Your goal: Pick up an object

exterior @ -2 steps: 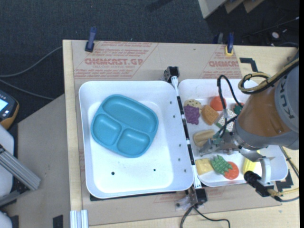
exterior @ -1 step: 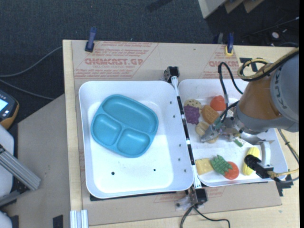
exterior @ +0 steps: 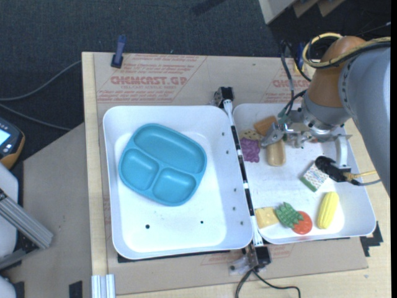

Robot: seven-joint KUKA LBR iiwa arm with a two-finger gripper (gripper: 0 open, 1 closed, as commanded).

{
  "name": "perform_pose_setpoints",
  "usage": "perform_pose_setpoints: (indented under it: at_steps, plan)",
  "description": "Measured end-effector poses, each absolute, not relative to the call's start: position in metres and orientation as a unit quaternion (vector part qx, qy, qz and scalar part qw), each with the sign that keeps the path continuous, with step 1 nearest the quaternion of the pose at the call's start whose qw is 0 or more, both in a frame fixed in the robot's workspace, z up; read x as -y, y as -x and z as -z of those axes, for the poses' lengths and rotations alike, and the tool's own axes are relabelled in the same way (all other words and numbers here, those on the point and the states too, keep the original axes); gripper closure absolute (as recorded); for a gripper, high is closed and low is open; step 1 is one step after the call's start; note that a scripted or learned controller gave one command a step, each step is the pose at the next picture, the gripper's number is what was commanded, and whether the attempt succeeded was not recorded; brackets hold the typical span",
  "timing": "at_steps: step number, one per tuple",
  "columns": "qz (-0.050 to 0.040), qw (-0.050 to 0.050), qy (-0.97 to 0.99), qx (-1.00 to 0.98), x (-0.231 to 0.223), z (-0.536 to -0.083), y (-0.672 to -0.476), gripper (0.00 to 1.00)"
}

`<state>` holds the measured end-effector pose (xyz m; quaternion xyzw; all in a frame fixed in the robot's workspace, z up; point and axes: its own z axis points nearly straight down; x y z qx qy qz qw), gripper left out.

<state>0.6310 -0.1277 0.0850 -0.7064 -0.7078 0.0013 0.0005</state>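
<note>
Gripper (exterior: 280,135): lowered into the right bin (exterior: 356,225), poised over a tan bread-like piece (exterior: 276,154); its grip state cannot be told, nothing being seen held. Purple item (exterior: 250,149) lies just beside, corn cob (exterior: 327,209) and tomato (exterior: 302,223) well apart. Step judged: approach. A straight descent onto the tan piece is called for.

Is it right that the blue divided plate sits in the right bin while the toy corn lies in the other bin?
Not quite: the camera view shows the blue plate in the left bin; the toy corn lies in the right one.
</note>
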Motion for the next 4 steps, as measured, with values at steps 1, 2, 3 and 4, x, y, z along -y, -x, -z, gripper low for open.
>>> perform_pose_setpoints:
  at_steps: [1, 2, 3, 4]
  plan:
    - [-0.0019, 0.001, 0.706, 0.708, 0.103, -0.085, -0.663, 0.00]
    - [-0.0032, 0.004, 0.708, 0.707, 0.113, -0.084, -0.664, 0.00]
    - [-0.0047, 0.003, 0.708, 0.707, 0.102, -0.084, -0.664, 0.00]
    - [-0.0070, 0.005, 0.708, 0.707, 0.103, -0.094, -0.663, 1.00]
